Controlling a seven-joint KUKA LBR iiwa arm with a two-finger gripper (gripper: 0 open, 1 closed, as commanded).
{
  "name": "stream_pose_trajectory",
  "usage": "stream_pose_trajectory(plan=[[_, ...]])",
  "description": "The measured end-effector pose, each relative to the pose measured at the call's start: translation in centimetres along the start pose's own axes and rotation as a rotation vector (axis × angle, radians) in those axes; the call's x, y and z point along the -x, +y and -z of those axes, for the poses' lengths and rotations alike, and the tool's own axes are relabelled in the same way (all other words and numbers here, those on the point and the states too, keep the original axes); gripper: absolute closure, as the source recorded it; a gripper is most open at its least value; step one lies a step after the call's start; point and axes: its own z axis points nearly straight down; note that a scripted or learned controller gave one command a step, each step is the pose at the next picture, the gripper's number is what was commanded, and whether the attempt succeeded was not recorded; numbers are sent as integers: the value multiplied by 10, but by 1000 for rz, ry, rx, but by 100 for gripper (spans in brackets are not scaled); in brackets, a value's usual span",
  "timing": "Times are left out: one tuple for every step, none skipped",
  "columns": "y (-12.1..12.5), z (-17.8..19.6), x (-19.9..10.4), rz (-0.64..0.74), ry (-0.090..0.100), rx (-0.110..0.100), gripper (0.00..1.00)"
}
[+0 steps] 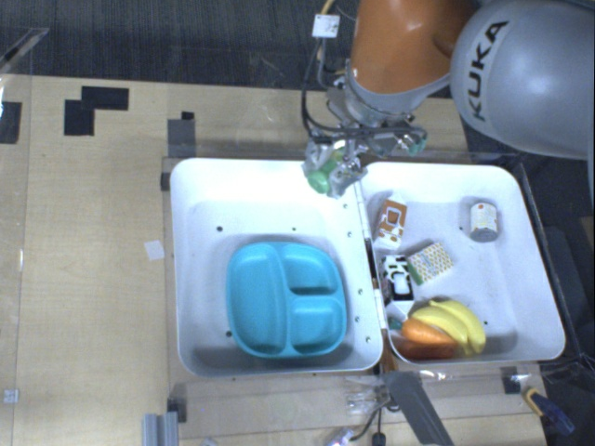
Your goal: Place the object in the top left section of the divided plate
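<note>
On a pale wooden bench (pixel 84 277) with black blocky markings near its far left corner, two shallow white bins sit side by side, with a dark ridged floor beyond the bench's far edge. Centred in the left bin (pixel 200 249), toward its near edge, lies a turquoise divided plate (pixel 286 297) with three sections: one long section down its left side and two smaller ones on its right. Its sections hold nothing. Above the far edge where the two bins meet hangs the gripper (pixel 337 173) of a grey arm (pixel 521 63) with an orange band (pixel 404 31) above the wrist, reaching in from the right. A small green object (pixel 321 177) sits between the gripper's fingers, which are closed narrowly around it, over the far right corner of the left bin and well apart from the plate. The right bin (pixel 516 314) holds several things: a small orange and white box (pixel 390 221) near its left wall, a round grey-white tin (pixel 482 220) toward the far right corner, a patterned packet (pixel 430 261) in the middle, a black and white item (pixel 398 277) beside the left wall, and a bunch of yellow bananas (pixel 453 323) lying against an orange carrot-like piece (pixel 426 339) at the near edge.
</note>
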Motion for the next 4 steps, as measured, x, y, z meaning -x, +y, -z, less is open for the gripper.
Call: stream_pose_trajectory(plan=[[-25,-44,-23,333,5,4,100],[-25,-33,-20,329,-5,2,100],[-24,-22,-16,325,-14,1,100],[-9,-44,-30,746,4,6,100]])
